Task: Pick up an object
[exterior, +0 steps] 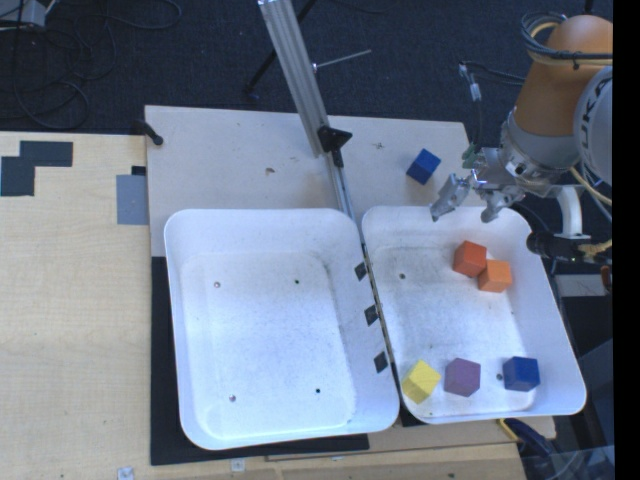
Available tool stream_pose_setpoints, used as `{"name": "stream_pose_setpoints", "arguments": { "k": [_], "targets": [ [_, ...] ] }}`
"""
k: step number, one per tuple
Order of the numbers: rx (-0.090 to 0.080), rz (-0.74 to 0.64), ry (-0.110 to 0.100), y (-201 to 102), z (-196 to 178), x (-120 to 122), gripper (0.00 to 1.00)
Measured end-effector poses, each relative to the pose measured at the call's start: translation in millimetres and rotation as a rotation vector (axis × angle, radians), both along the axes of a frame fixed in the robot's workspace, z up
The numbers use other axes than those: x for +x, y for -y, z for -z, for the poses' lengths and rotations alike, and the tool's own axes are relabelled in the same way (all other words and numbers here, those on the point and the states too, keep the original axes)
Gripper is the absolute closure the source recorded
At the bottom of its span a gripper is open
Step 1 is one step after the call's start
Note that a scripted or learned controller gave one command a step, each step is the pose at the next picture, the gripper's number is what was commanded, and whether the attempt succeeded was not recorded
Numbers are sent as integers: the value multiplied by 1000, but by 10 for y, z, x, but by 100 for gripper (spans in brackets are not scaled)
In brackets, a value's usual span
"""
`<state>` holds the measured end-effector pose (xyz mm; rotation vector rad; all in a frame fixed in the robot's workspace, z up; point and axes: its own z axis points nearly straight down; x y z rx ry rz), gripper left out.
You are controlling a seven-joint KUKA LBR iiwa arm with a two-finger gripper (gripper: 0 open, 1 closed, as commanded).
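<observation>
The gripper [472,200] hung with its metal fingers spread, gripping nothing, over the right bin's [560,368] far rim. Matte cubes lay inside: two orange [470,258] nearby, yellow [421,380], purple [462,376], blue [520,372] nearest.

Bright even light, soft shadows, slightly grainy

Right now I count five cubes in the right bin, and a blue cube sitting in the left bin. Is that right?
Not quite. The camera view shows five cubes in the right bin, but the other blue cube sits on the bench behind the bins, not in the left bin.
</observation>
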<state>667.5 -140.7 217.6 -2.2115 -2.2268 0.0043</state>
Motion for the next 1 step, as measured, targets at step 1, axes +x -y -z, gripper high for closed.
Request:
{"name": "stream_pose_setpoints", "arguments": {
  "k": [1],
  "targets": [
    [1,6,-6,44,753,-9,0]
  ]
}}
